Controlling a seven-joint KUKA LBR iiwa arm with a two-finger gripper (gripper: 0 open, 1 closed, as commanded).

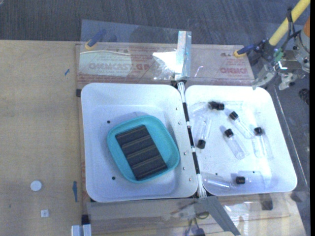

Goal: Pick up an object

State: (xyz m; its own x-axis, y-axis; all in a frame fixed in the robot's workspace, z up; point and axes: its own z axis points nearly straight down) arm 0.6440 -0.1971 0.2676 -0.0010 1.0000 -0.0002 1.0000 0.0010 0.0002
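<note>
Several clear vials with black caps lie scattered in the right bin point(280, 176). One vial point(204, 129) is near the divider, one point(240, 127) in the middle, one point(260, 144) toward the right wall and one point(224, 182) at the front. The left bin point(93, 132) holds a teal tray point(170, 149) with a dark ridged block point(141, 151) in it. My gripper point(266, 76) hangs at the upper right, above the far right corner of the right bin, away from every vial. It is small and cluttered in the camera view.
A clear plastic sheet and a taped upright strip point(183, 53) stand behind the bins. A yellow rod point(290, 18) and a blue clamp point(248, 49) are near the gripper. Bare wooden bench point(39, 107) lies to the left.
</note>
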